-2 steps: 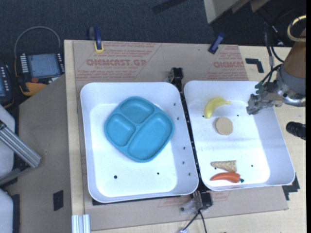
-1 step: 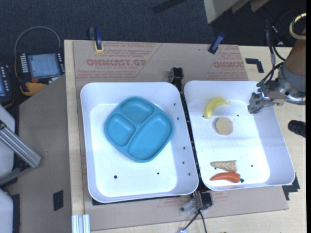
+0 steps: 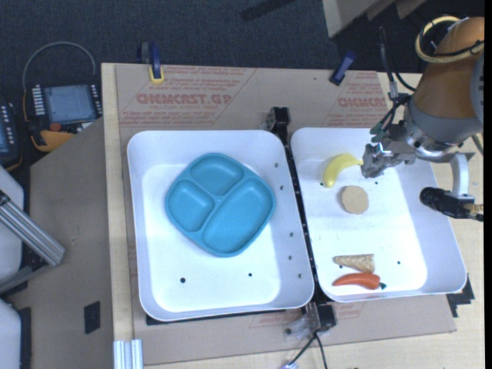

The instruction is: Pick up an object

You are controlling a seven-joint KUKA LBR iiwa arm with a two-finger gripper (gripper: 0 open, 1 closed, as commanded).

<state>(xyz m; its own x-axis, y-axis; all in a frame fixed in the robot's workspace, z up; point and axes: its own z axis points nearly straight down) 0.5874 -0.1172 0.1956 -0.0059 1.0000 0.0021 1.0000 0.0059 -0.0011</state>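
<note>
Even, bright overhead light; the two white bins (image 3: 154, 206) are nearly washed out, with soft faint shadows under the blue plate (image 3: 221, 204). The picture is slightly soft and grainy, and the dark floor (image 3: 192, 14) loses detail

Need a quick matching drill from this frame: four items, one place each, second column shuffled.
Items:
1. blue divided plate
2. banana
3. round cookie
4. red pepper

Places:
A. right bin, near edge
B. middle of left bin
C. right bin, far end, by the gripper
D. right bin, just nearer than the banana

Pairs: 1-B, 2-C, 3-D, 4-A
</note>
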